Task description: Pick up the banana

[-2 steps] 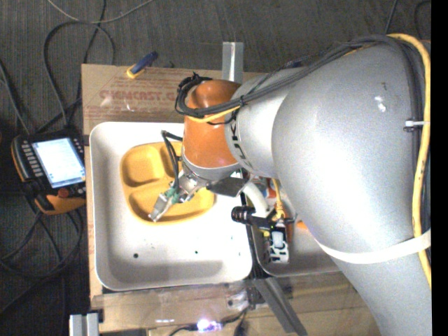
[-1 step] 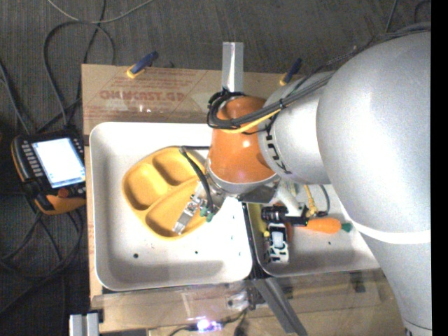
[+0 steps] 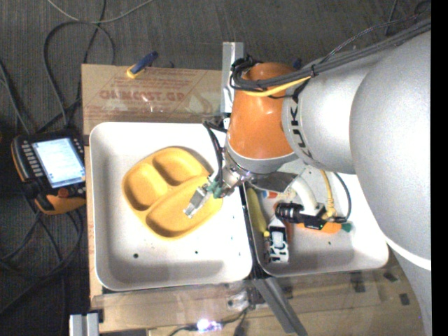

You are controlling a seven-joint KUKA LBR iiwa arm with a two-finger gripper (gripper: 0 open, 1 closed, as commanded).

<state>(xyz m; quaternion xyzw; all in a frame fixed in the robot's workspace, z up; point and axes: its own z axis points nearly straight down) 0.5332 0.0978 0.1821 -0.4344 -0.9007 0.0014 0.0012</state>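
**Hovering gripper [image 3: 198,200] over the plate [image 3: 157,187], banana [image 3: 257,218] one bin over**

Starting at the far left of the frame, a handheld control pendant [image 3: 51,163] with a lit screen lies on the dark floor among loose cables. A flat sheet of brown cardboard [image 3: 150,96] sits above and behind the bins, with a small blue-and-yellow thing [image 3: 141,64] at its upper edge.

The left bin [image 3: 112,257] takes up the lower left middle of the frame. A yellow divided plate lies in its upper half, tilted on the diagonal, with its compartments bare. The gripper is over the plate's lower right compartment, pointing down and to the left (I cannot tell whether the jaws are open or closed, and nothing shows between them).

The banana lies just right of centre, in the right bin [image 3: 364,254]. It is stretched along that bin's left wall, close to the divide between the two bins, and well apart from the gripper's tip. A small black-and-white thing [image 3: 278,246] lies just below and right of the banana, and an orange thing [image 3: 323,223] lies further right. The grey arm [image 3: 392,138], with its orange band [image 3: 259,124], fills the upper right of the frame.
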